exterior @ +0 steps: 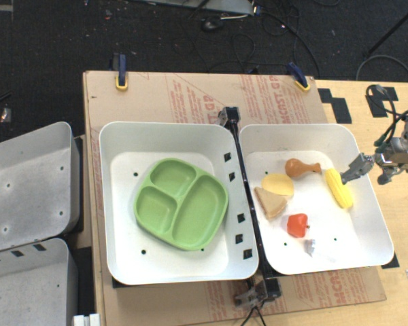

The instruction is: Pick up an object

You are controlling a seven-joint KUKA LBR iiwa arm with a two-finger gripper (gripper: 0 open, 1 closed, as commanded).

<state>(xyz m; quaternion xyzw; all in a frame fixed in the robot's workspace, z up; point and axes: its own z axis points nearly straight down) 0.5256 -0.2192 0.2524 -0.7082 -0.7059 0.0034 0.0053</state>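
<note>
No object is seen lifted; the corn cob (339, 187) lies in the right bin (367, 250). The end effector (359, 168) is poised just beside it, its state indeterminable; the grasp is judged outstanding

**Free room and obstacles in the two bins**

The left bin (115, 148) holds one obstacle, a green divided plate (181, 202) lying flat at its middle; bare floor runs around it, widest along the far and left walls. In the right bin (374, 250) the objects cluster toward the far and middle part: a brown drumstick (302, 168), a yellow round piece (279, 184) touching a tan wedge (271, 202), a red piece (297, 225), a small grey item (309, 248), and a yellow corn cob (339, 187) near the right wall. The gripper (359, 168) sits just beside the cob at the right rim. Open floor lies along the near wall and between cob and red piece.
</note>
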